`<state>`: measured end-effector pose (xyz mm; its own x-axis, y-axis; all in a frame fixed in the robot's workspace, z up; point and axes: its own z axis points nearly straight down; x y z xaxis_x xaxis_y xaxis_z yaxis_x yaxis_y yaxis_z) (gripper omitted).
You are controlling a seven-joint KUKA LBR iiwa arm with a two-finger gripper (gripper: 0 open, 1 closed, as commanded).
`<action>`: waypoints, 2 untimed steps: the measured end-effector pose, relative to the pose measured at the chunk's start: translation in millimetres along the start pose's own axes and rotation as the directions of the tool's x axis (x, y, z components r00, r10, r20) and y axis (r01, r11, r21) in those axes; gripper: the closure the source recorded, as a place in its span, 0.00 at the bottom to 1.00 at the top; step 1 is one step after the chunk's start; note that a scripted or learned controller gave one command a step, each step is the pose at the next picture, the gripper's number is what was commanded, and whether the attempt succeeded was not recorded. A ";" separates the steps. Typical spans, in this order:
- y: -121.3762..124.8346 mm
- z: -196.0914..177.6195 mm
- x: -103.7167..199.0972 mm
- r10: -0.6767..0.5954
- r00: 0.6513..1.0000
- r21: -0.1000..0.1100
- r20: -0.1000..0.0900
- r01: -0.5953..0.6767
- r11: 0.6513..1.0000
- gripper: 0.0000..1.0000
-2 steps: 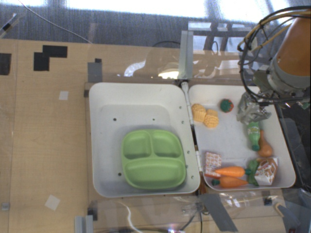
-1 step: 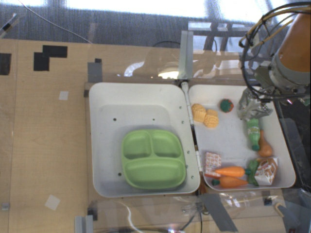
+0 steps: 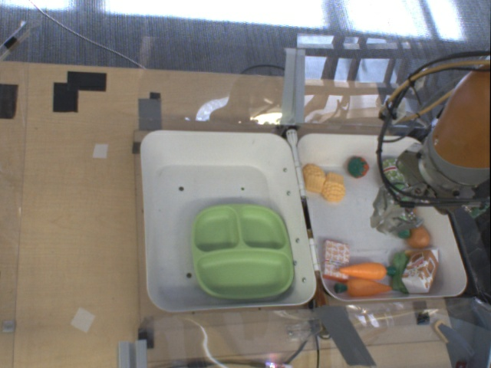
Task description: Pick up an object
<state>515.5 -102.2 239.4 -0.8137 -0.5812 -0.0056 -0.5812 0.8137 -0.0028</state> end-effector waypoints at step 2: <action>-12.5 53.9 -6.7 -0.446 0.895 0.000 -0.001 0.446 0.895 1.00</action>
